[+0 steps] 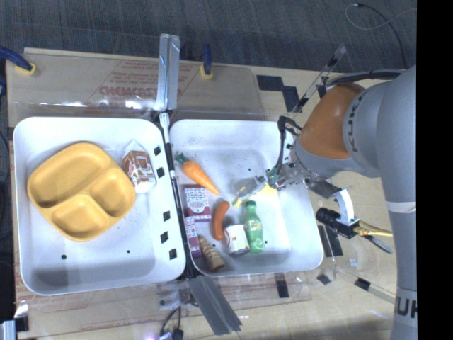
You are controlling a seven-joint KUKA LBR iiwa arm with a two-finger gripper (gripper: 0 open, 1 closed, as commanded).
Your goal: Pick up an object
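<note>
My gripper (248,187) reaches into the right bin (297,246) from the right and hangs low over the bin floor, just above the top of a green bottle (253,227). Nothing shows in its grasp. An orange carrot (200,176) lies to its left. Below the carrot are a red packet (196,202) and a red-orange pepper (220,219). A small white can with a red label (236,239) leans against the bottle. A brown piece (211,253) rests at the bin's front edge.
The left bin (85,268) holds a yellow divided plate (81,188) and a small brown and white carton (139,168) against its right wall. The arm's orange band (329,122) hangs over the right bin's right rim. Bare floor lies along the right bin's back.
</note>
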